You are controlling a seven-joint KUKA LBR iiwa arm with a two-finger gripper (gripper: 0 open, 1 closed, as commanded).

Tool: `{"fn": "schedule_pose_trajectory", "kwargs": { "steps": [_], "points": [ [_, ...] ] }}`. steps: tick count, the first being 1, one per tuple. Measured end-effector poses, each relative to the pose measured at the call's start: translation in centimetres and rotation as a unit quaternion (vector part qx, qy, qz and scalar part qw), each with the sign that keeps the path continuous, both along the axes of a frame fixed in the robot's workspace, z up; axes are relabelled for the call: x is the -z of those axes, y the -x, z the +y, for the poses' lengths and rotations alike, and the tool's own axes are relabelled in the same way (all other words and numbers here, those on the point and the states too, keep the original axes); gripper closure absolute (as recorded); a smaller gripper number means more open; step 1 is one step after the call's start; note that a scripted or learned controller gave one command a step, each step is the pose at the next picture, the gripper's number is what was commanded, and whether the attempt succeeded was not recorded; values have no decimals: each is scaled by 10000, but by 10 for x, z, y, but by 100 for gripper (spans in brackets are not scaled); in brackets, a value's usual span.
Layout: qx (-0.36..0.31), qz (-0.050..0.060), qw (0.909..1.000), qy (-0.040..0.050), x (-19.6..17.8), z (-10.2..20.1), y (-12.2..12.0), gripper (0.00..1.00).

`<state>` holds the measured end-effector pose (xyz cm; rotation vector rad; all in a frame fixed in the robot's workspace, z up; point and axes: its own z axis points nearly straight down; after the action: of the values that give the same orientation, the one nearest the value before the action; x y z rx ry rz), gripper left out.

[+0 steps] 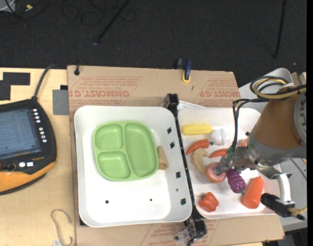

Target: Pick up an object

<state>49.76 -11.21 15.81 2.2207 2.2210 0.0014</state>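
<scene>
While the arm is reaching in from your right over the right bin, its gripper is sitting low among the toy food, right at the pink donut and just beside the purple grapes. You are not getting a clear look at the pincer, so I cannot tell whether it is released or clenched on anything. Around it, the yellow corn is lying near the bin's far edge, the red chili below it, the carrot and the red pepper toward the near edge. Over in the left bin, the green divided plate is resting flat.
</scene>
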Motion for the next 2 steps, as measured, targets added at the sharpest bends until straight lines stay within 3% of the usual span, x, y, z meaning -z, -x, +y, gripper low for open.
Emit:
{"fn": "schedule_pose_trajectory", "kwargs": {
  "steps": [1,2],
  "points": [
    [0,-11,10000,1,-61,4,-5,100],
    [7,14,10000,-3,-69,3,-5,100]
  ]
}}
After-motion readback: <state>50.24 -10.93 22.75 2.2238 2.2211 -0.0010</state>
